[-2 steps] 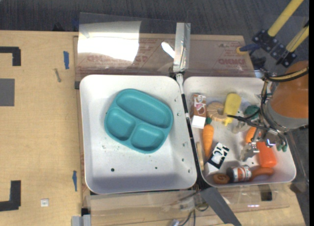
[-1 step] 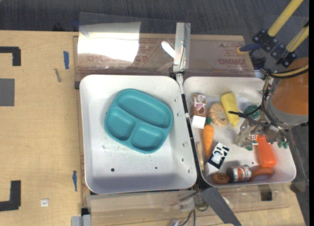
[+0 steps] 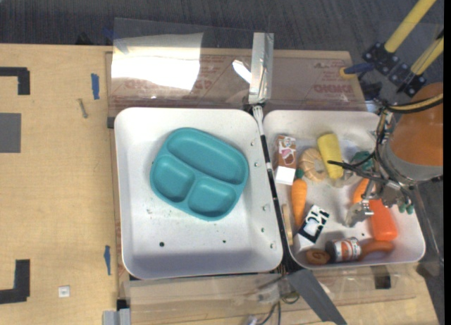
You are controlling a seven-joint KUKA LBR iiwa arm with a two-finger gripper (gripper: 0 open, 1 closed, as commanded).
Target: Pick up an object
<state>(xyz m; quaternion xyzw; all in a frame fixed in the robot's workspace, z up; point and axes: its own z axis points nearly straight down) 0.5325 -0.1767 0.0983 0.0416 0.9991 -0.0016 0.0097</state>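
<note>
From the camera above, the desk (image 3: 49, 175) carries two shallow white bins side by side. The left bin (image 3: 134, 239) holds a teal divided plate (image 3: 199, 173), lying flat near the bin's middle, a little toward the far edge.

The right bin (image 3: 416, 246) is crowded. Along its left side lie a small brown-and-white packet (image 3: 285, 150) near the far edge, then a white tag (image 3: 285, 175), then an orange carrot (image 3: 299, 200) pointing toward the near edge. Just beside the carrot's far end sits a tan bun-like piece (image 3: 312, 163), touching a yellow block (image 3: 329, 153). Near the bin's middle lies a black-and-white card (image 3: 314, 223). Along the near edge are a small brown roll (image 3: 317, 256) and a red-and-white can (image 3: 347, 249) on its side.

The arm comes in over the right edge of this bin, its orange band above the wrist. The gripper (image 3: 364, 207) is low over the right half of the bin, just beside an orange bottle-shaped object (image 3: 383, 223). Whether the fingers are spread or pressed together cannot be told; cables and metal parts clutter that spot.
</note>
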